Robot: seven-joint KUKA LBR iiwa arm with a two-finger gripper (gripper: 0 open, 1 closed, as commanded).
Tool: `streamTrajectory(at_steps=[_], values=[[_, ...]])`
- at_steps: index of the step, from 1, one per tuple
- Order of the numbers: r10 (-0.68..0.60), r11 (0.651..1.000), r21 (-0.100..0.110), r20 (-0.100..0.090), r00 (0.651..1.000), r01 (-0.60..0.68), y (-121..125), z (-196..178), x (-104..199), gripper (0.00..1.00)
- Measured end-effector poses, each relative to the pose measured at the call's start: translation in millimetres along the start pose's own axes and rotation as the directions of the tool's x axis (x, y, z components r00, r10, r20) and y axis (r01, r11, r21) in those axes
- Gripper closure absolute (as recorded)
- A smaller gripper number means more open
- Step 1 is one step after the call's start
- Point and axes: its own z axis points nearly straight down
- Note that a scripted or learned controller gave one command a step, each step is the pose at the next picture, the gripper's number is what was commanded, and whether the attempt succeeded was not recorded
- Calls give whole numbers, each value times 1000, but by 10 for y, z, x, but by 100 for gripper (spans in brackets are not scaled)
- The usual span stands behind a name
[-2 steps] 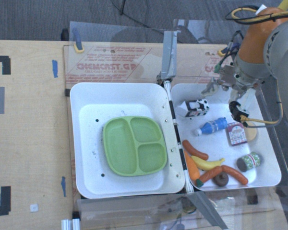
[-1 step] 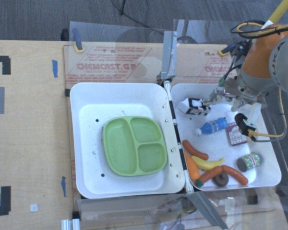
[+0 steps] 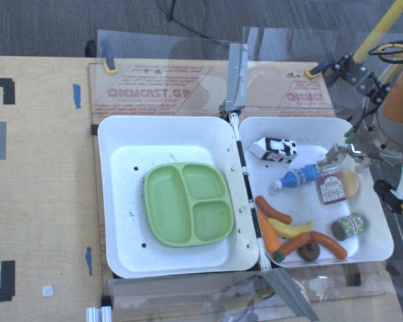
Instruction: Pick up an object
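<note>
My gripper (image 3: 344, 154) hangs over the right edge of the right bin (image 3: 383, 247), just above the cap end of a blue bottle (image 3: 299, 176) and a dark red packet (image 3: 330, 188). Nothing is seen held in it. A black and white milk carton (image 3: 274, 149) lies at the bin's back. A beige round item (image 3: 350, 183) sits beside the packet. Toward the front lie a green can (image 3: 348, 226), a banana (image 3: 290, 229), a carrot (image 3: 269, 235), sausages (image 3: 273, 210) and a dark doughnut (image 3: 310, 251).
The left bin (image 3: 114, 180) holds a green divided plate (image 3: 188, 203). A metal divider post (image 3: 236, 79) rises behind the seam between the bins. The arm's orange band (image 3: 397, 99) and cables crowd the right side.
</note>
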Motion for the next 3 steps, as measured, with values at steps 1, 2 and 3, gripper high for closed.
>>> streamTrajectory(at_steps=[1,2,3], values=[[-26,1000,-3,1,1000,26,-67,643,113,0],[-21,1000,-6,2,1000,21,-65,536,84,100],[104,995,-1,1,995,-104,-85,-447,856,100]])
